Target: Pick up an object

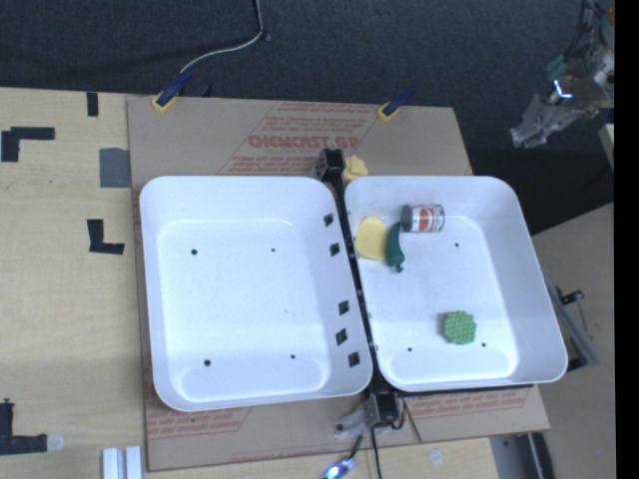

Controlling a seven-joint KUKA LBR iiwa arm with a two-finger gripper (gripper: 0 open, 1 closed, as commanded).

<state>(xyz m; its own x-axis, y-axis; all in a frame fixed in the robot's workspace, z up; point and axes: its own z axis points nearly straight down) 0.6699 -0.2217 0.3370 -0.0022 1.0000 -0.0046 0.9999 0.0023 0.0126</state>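
Note:
The right bin (519, 267) holds a small red and white can (423, 218) lying on its side near the back. A yellow piece (370, 238) lies by the bin's left wall, with a dark green object (395, 248) touching its right side. A round green bumpy object (458, 327) rests toward the front. The gripper (544, 126) hangs at the upper right, well outside and above the bins, with nothing seen between its fingers.
The left bin (160, 267) sits beside the right one, joined by black clips along the middle. Both stand on a cardboard sheet (300, 133) clamped at the back. A white cable (235, 38) runs over the dark backdrop.

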